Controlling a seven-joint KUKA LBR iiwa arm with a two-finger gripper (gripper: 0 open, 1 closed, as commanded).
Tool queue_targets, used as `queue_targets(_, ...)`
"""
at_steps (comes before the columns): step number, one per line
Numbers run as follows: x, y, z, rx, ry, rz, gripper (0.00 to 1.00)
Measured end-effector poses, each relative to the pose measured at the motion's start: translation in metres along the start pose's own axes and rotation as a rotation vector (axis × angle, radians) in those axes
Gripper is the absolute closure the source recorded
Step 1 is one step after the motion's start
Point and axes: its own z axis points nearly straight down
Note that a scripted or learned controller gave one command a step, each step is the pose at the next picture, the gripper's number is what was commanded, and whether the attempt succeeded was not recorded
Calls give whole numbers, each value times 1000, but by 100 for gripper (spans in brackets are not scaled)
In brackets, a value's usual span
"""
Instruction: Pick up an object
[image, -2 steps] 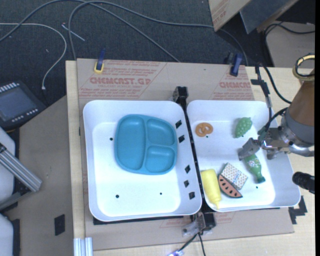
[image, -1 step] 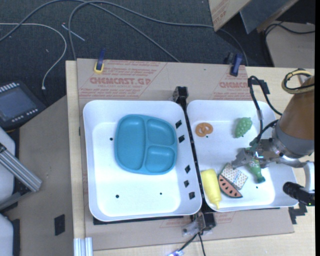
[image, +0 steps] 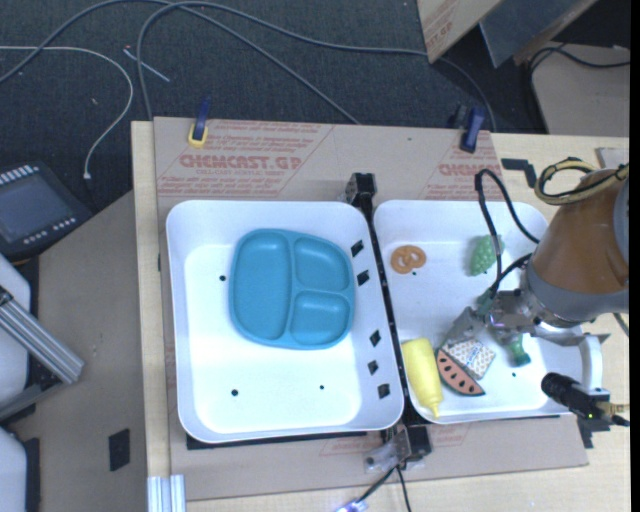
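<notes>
A watermelon-slice toy (image: 467, 366) lies near the front of the right bin (image: 440, 222), beside a yellow banana (image: 423, 373). My fingers (image: 478, 325) hang just above it, spread, holding nothing, likely lining up a grasp.

One fixed overhead camera, slanted down on both white bins (image: 185, 300).

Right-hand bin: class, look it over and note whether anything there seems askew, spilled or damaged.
Nothing looks spilled or broken. The right bin holds a pretzel-like piece, a green item, a yellow object and a watermelon slice, loosely scattered. The pincer hovers low over the slice.
</notes>
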Motion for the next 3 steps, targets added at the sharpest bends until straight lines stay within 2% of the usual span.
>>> queue_targets(1, 0, 0, 45, -2, -1, 1, 0)
queue_targets(2, 1, 1, 32, -6, -1, 2, 100)
queue_targets(3, -9, -1, -16, -10, -4, 1, 100)
